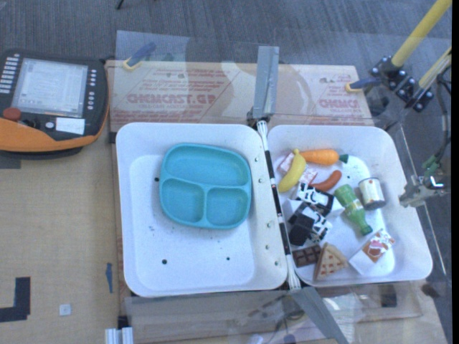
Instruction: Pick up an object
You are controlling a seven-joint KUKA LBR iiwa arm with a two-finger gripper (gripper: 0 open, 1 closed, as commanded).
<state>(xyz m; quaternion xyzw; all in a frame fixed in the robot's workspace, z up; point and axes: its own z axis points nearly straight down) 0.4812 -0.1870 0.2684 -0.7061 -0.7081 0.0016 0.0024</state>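
objects are all lying loose in the right bin (396, 143), so the pick is looking like it is not yet started: nothing is sitting raised off the bin floor, and every piece is resting among the others

taking the banana (290, 172) as the marker, the carrot (319, 156) is lying just beyond it toward the far wall, and the red sausage (328, 180) is sitting just beside it on the side away from the left bin (143, 131). a cluster of black-and-white pieces (313, 201) is crowding in just nearer the camera than the banana. the green bottle (353, 208) and the silver can (370, 192) are lying further out past the sausage, close to each other. well nearer the camera than the banana, the chocolate bar (307, 255) and the waffle wedge (330, 262) are touching, with a white packet (374, 251) beside them. across the divider from the banana, a teal divided plate (206, 185) is sitting alone

whether the gripper is open or closed i cannot tell, and nothing is showing as held. judging from this, the whole job is remaining: choosing a piece, closing on it, lifting it clear. the carrot is looking like the least crowded choice
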